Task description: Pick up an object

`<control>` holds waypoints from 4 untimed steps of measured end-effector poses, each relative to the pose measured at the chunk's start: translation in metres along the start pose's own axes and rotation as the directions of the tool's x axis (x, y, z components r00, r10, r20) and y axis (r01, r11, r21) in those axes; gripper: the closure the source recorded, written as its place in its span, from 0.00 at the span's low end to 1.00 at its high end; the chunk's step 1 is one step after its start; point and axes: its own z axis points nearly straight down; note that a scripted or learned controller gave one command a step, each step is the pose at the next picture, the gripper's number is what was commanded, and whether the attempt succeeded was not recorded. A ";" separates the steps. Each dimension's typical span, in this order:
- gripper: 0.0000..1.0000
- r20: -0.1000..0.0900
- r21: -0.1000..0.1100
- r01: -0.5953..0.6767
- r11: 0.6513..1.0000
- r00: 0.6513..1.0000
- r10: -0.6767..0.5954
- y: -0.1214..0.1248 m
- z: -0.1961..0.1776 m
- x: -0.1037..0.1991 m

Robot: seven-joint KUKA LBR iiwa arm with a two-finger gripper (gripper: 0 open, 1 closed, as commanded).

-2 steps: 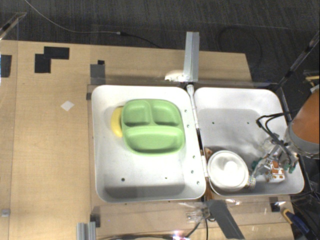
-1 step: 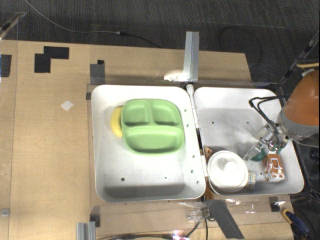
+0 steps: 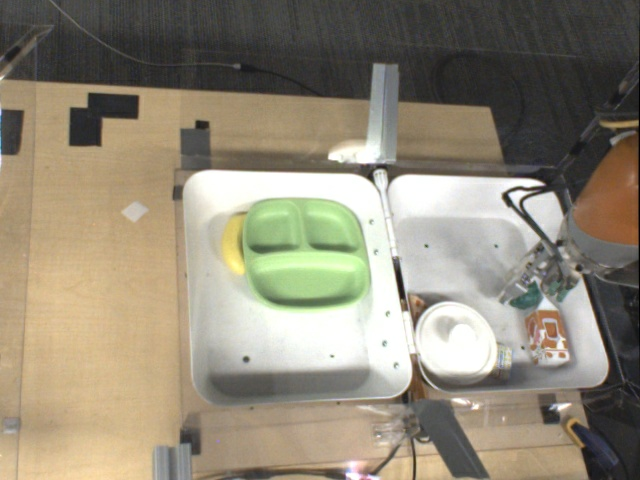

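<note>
My gripper [image 3: 534, 280] hangs low over the right side of the right bin [image 3: 450, 218], reaching in from the right below the arm's orange band [image 3: 608, 204]. A small teal object [image 3: 528, 296] lies right at its tip; I cannot make out whether it is gripped. Just below it, an orange and white packet [image 3: 547, 335] rests on the bin floor. A white round bowl [image 3: 455, 341] sits at the bin's front left. In the left bin [image 3: 280, 353], a green divided plate [image 3: 303, 251] partly covers a yellow item [image 3: 232, 245].
A metal post [image 3: 384, 108] stands behind the divider between the bins. Black cables [image 3: 527, 208] loop over the right bin's back right. The wooden bench [image 3: 90, 298] extends to the left.
</note>
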 end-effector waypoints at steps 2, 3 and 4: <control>1.00 -0.015 0.005 0.077 0.997 0.997 -0.077 0.072 -0.082 -0.063; 0.00 -0.015 0.005 0.077 0.997 0.997 -0.077 0.072 -0.082 -0.063; 0.00 -0.020 0.007 0.078 0.997 0.997 -0.078 0.079 -0.085 -0.037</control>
